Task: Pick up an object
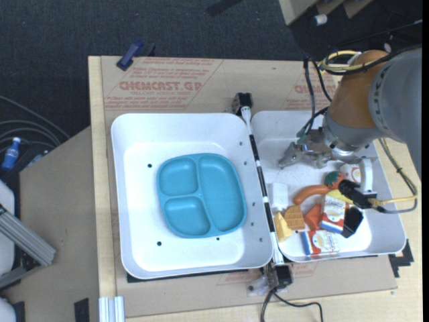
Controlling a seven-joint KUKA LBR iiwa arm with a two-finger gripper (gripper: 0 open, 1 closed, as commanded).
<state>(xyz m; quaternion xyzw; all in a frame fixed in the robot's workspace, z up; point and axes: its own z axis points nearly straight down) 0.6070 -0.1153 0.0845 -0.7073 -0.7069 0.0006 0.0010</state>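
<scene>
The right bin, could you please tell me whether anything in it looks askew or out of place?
The right bin holds its small objects jumbled in one overlapping heap at the near end, not laid out. The blue divided plate sits flat, slightly rotated, in the left bin.

Open floor around the blue tray (201,194) in the left bin (127,180); toy clutter (322,217) crowding the right bin (389,237).

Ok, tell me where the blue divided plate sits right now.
The blue divided plate lies flat in the middle of the left bin, across the divider from the pile of small items in the right bin.
</scene>
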